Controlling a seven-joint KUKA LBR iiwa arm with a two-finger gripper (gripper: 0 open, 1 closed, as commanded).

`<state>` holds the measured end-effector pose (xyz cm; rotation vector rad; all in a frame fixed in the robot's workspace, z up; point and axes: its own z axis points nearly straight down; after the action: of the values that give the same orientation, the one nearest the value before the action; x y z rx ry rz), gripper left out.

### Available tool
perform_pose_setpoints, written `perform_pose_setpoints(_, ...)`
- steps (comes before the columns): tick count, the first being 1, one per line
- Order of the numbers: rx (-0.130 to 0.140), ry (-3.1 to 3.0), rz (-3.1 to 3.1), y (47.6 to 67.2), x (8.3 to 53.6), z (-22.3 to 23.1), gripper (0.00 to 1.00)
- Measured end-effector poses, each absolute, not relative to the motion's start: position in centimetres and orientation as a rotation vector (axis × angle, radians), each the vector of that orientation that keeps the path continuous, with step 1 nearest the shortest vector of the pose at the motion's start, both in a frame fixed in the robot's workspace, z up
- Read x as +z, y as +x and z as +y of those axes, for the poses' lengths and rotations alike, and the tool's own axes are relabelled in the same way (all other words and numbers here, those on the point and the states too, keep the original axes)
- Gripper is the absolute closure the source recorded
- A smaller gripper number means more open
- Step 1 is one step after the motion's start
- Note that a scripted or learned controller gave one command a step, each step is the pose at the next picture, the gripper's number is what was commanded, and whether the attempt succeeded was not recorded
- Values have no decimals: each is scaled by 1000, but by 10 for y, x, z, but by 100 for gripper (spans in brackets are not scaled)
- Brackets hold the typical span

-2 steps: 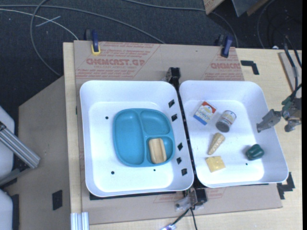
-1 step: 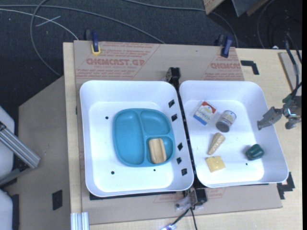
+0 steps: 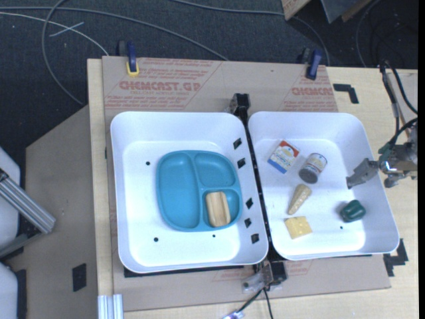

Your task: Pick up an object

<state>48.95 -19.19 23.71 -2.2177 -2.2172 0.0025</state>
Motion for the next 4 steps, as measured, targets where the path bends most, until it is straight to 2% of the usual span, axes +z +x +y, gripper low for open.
perform_pose_setpoints(2, 3, -2216, -2217, 484, 150, -182, 0)
perform_pose_setpoints(3, -3, -2221, -2222, 485, 164, -183, 100)
perform_pose_setpoints(4, -5, -2226, -2227, 488, 225, -191, 100)
